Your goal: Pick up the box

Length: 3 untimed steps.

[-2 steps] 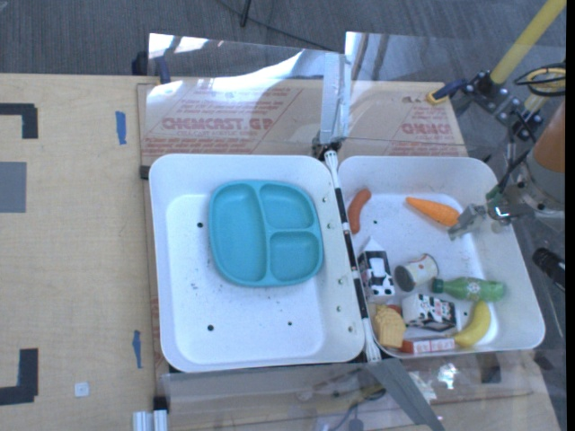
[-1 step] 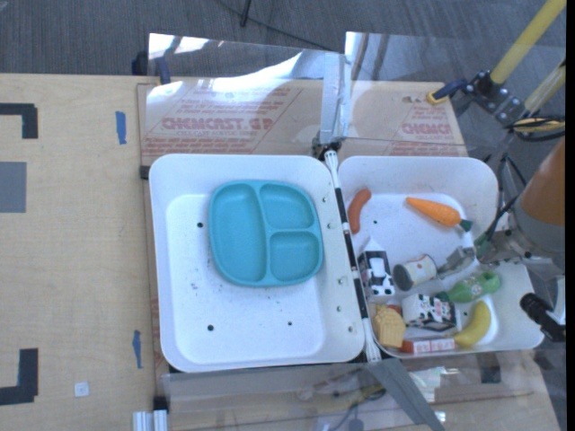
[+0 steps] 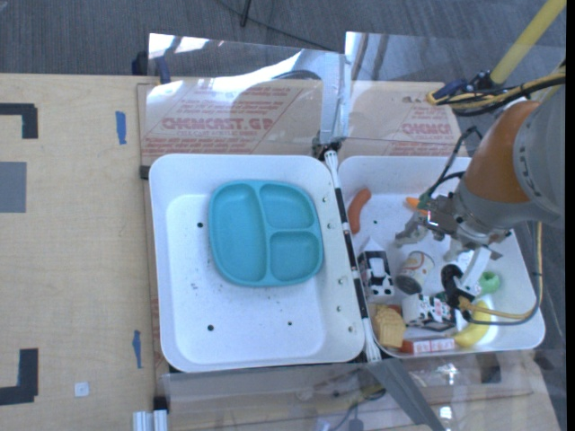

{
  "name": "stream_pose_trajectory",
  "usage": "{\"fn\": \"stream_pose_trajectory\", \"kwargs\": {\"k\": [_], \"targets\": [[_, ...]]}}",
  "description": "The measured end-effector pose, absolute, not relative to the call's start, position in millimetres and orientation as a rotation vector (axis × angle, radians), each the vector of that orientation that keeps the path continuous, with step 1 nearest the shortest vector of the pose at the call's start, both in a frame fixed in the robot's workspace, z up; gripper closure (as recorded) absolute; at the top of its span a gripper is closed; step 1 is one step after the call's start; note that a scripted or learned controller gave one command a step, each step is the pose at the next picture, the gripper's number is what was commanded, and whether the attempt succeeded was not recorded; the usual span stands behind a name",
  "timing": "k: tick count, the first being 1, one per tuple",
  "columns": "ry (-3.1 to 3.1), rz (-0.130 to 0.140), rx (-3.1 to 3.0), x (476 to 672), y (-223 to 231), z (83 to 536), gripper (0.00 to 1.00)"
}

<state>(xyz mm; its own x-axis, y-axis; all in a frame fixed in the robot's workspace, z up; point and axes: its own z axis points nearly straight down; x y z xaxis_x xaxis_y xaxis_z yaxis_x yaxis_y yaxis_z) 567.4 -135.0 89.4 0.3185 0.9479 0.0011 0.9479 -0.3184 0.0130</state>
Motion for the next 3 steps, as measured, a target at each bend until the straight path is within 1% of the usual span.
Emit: {"fn": "stream_pose_trajectory", "kwargs": {"k": [1,2,3], "targets": [[1.482,0.019,2.76,509.3,-117,90,0.0],[0.848,0.006,3.022,609.4,-138,88,0.0],[0.915,0.003,3.006,493.0,-153,105,0.0]]}}
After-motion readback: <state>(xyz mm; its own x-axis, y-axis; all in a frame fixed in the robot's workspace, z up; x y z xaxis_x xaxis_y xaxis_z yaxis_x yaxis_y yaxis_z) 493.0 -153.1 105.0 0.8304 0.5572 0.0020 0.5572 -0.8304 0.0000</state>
